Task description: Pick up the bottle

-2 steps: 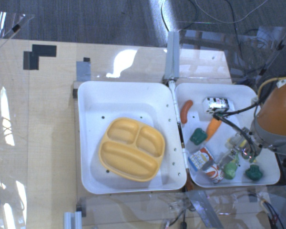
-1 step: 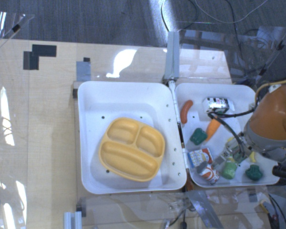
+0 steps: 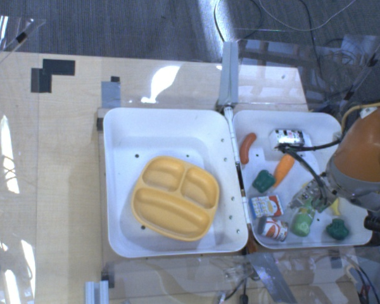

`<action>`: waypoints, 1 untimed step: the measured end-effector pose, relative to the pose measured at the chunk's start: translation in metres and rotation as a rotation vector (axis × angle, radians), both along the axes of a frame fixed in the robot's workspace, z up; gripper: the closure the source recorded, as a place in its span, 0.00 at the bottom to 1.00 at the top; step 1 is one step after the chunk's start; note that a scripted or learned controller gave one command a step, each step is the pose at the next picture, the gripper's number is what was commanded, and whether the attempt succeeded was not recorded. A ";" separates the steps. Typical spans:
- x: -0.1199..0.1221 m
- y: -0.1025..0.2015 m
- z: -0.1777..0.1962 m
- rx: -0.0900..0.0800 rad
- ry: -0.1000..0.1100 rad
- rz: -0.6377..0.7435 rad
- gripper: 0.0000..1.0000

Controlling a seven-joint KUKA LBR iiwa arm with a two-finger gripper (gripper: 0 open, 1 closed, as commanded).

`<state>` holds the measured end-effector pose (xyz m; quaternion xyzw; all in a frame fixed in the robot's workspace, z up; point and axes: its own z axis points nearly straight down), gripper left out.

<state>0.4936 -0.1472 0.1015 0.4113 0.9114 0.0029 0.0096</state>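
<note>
The bottle (image 3: 303,221) is small and green with a pale neck. It lies in the right bin (image 3: 323,126) near the front wall. My gripper (image 3: 313,195) hangs from the grey arm with its orange band (image 3: 366,149) and sits right over the bottle's upper end. The wrist hides where the gripper meets the bottle, so I cannot tell whether they touch.
The right bin also holds a red sausage (image 3: 247,147), a carrot (image 3: 284,168), a green leafy toy (image 3: 263,181), a small carton (image 3: 266,205), a can (image 3: 274,229), a green lump (image 3: 337,229) and a shiny packet (image 3: 288,136). A yellow divided plate (image 3: 175,197) lies in the left bin (image 3: 123,170).
</note>
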 end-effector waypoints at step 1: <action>-0.004 0.000 0.101 -0.003 0.010 0.232 1.00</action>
